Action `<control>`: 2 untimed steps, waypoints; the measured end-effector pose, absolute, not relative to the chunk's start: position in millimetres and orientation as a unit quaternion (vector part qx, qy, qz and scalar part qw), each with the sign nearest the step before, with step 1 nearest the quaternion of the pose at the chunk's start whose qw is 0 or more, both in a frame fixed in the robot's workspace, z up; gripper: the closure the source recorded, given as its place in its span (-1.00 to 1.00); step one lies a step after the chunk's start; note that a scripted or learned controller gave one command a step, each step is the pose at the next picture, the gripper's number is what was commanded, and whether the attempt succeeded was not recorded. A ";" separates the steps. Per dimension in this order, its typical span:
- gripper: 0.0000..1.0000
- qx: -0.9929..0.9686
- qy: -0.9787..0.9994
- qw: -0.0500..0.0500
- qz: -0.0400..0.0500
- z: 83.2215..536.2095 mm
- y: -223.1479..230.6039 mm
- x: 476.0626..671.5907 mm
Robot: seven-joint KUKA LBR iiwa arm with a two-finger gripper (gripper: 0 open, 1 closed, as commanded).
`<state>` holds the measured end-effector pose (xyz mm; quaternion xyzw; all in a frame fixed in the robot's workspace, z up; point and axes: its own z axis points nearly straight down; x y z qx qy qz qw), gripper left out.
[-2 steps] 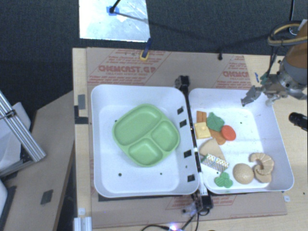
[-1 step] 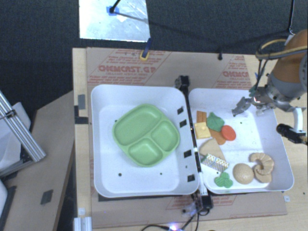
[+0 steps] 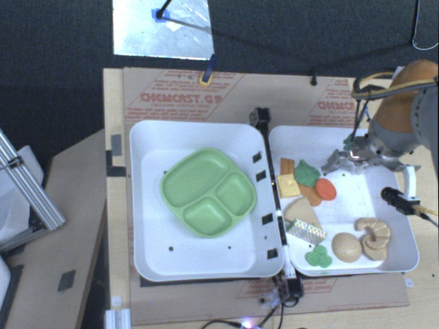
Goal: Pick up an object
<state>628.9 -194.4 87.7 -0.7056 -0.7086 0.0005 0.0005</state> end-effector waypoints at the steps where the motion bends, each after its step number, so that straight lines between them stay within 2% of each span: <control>1: 1.00 -0.705 -0.709 -0.003 -0.002 102.4 -194.9 631.2; 2: 1.00 -0.705 -0.709 -0.003 -0.002 151.7 -191.9 641.5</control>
